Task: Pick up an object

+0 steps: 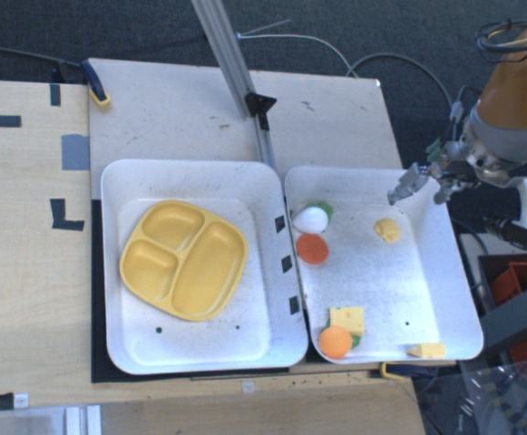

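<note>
While gripper [419, 187] hovers over right bin [444, 270], seemingly parted, gripping nothing, near yellow lump [387, 231].

The bench [27, 179] is pale wood on the left, with grey tape patches [75, 150] stuck to it, and a white board [172, 116] covers its middle. Two shallow white bins sit side by side on the board, edges touching: the left bin [127, 333] and the right bin [444, 279]. A slanted metal rail [219, 34] crosses the board's far edge. A yellow-and-blue clamp [95, 84] sits at the board's far left corner.
</note>
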Action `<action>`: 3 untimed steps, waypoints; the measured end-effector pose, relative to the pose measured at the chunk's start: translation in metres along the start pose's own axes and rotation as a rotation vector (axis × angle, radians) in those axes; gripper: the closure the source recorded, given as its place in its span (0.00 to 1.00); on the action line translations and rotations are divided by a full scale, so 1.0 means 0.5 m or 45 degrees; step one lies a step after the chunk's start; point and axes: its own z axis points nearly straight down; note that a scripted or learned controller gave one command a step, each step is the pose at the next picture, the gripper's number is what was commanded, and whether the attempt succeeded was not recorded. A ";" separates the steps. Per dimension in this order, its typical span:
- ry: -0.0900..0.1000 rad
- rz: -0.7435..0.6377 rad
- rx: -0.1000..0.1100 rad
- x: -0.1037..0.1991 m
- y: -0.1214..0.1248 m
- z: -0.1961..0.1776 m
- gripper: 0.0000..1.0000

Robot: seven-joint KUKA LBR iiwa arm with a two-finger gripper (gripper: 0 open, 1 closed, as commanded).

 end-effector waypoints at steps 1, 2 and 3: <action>-0.001 -0.001 0.000 0.001 0.000 -0.020 1.00; 0.002 -0.005 -0.006 0.064 0.129 -0.004 1.00; 0.005 0.001 0.012 0.133 0.025 0.200 1.00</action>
